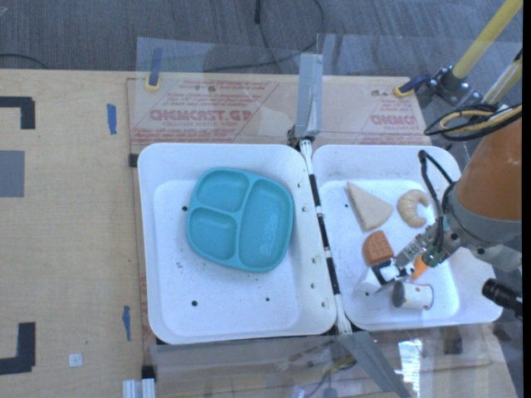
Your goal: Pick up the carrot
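Note:
In the right bin (465, 309) a small orange piece, seemingly the carrot (421, 262), pokes out beside the gripper's body, which hides most of it. The gripper (388, 274) hangs low over the bin's front middle, its tip just below an orange-brown waffle piece (377, 246) and just above a white cylinder (416, 295) lying on its side. The carrot lies to the right of the tip, along the gripper's body. I cannot see anything held at the tip.
A pale cheese wedge (368, 206) and a croissant (412, 206) lie at the back of the right bin. The left bin (166, 247) holds a teal divided plate (241, 219). The arm's orange band (498, 181) overhangs the right bin's right edge.

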### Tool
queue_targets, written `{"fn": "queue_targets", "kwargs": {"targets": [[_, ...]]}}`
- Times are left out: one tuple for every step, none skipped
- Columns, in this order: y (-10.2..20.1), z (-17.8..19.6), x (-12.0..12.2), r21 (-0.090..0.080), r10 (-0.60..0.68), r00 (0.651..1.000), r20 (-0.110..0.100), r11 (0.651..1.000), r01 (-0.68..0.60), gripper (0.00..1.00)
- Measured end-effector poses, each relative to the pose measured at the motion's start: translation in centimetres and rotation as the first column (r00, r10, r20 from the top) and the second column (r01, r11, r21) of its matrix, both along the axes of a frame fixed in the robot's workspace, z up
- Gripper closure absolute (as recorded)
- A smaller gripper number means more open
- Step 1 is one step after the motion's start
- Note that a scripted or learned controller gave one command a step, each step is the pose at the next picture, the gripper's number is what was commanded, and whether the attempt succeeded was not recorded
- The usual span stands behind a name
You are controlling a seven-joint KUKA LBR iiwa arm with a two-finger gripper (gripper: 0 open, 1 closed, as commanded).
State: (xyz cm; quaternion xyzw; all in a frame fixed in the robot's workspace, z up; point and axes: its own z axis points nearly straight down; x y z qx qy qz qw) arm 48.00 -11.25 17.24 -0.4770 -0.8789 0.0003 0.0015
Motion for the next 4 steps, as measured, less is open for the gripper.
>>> {"fn": "queue_targets", "kwargs": {"targets": [[-0.1,0.8,0.1,-0.001,-0.004,1.000,0.001,1.000,0.004,1.00],[-0.3,1.6,0.3,-0.002,-0.008,1.000,0.003,1.000,0.008,1.00],[-0.5,2.4,0.4,-0.002,-0.013,1.000,0.004,1.000,0.013,1.00],[2.8,1.0,5.2,-0.002,0.212,0.977,0.005,0.977,-0.212,1.00]]}}
